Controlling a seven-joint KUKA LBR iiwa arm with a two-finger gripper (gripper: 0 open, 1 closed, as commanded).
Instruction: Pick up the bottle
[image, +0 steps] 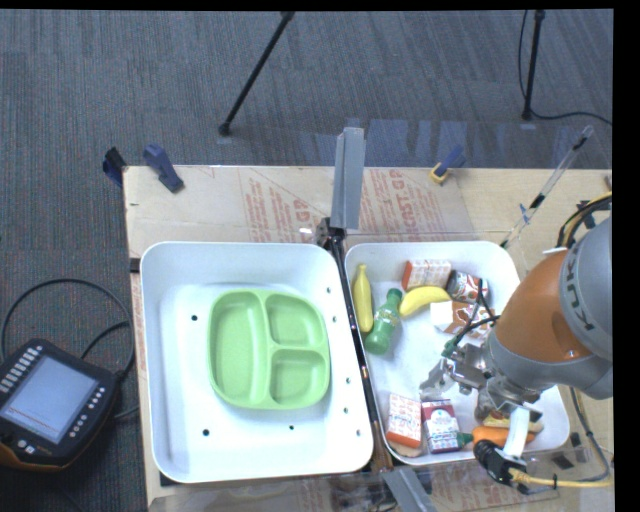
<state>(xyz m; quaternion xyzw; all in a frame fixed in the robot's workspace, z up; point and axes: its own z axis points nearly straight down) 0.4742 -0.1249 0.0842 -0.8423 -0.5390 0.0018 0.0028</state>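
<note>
Where toys crowd, one bottle (384, 322)

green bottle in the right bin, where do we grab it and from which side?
Grip the green bottle across its wide lower body, coming straight down from above. It lies tilted on the bin floor, cap toward the far side. Its left flank sits close to a yellow squash-like piece and the bin wall, so one finger has little room there. The gripper is off to its right.
</note>
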